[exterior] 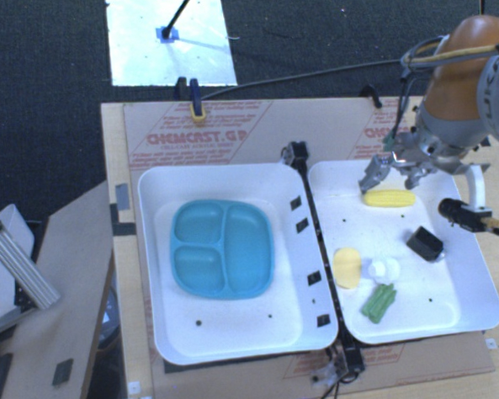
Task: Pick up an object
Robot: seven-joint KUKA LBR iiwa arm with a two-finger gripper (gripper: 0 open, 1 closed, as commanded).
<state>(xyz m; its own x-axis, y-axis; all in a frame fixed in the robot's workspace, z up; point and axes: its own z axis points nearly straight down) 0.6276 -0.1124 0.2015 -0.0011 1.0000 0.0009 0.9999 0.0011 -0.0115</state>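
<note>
Yellow corn cob [389, 198]: lying flat in right bin [459, 312], near far edge; long axis parallel to that edge, ends toward divider and right rim. Gripper [394, 174]: just above cob, fingers spread, nothing between them. Open floor toward divider and far left corner of this bin. Nearer front edge: black block [424, 244], yellow cup [347, 268], white piece [384, 270], green piece [379, 302]. Left bin [169, 330]: blue divided plate [221, 248], centred.

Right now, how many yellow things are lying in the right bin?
2. A corn cob lies near the back, just under the gripper. A pale yellow block sits by the middle divider. None seems hidden.
</note>
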